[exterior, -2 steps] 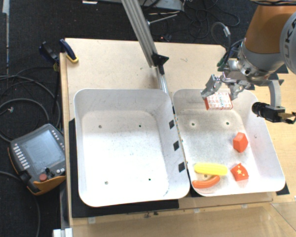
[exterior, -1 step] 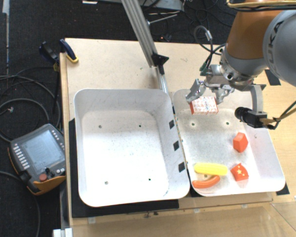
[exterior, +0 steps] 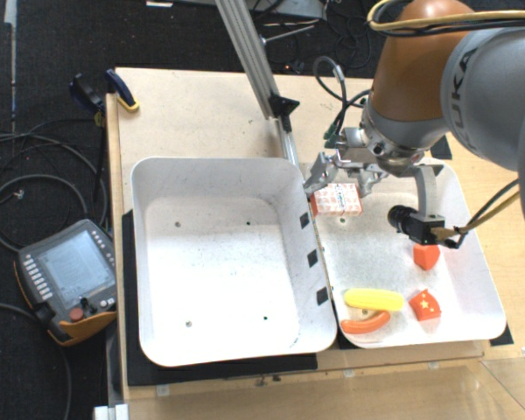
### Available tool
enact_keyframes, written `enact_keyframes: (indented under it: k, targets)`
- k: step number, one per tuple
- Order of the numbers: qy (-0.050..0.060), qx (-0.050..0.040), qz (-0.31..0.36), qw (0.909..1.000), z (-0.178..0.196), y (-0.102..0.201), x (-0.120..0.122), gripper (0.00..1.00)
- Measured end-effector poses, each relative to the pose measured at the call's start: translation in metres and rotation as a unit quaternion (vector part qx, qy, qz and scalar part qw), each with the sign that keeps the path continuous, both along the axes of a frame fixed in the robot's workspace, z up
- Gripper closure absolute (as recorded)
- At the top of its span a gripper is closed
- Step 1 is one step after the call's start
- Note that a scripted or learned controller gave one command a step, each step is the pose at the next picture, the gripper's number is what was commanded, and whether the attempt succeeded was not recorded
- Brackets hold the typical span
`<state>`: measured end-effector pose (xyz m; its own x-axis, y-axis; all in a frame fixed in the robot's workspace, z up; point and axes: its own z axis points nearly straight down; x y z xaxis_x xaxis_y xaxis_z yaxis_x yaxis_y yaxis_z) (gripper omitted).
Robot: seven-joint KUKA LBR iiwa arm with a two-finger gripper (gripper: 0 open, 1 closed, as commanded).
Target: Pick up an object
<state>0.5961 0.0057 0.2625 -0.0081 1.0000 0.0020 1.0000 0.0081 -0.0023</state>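
While the arm, lettered "KU" on its grey shell, hangs over the right bin, its gripper grasps a small red-and-white box between its fingers near the bin's upper left corner. Print on the box is unreadable. 1 yellow banana lies below.

Evenly and brightly lit from above — no hard shadows, only soft, faint shading under the arm and along the inner walls of the left bin. Mild sheen on the orange band and on the grey housing beside it. Whites of the right bin close to washed out, speckles in the left one readable all the same. Dark and murky around the bench — floor cables barely legible. Slightly soft overall, a little grainy; straight edges free of obvious bending.
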Motion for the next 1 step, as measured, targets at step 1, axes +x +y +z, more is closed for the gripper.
enact_keyframes:
  k: [1]
  targets:
    - [0.0,0.0001,0.0,1.0,0.0028,0.0496,-0.0184,1.0]
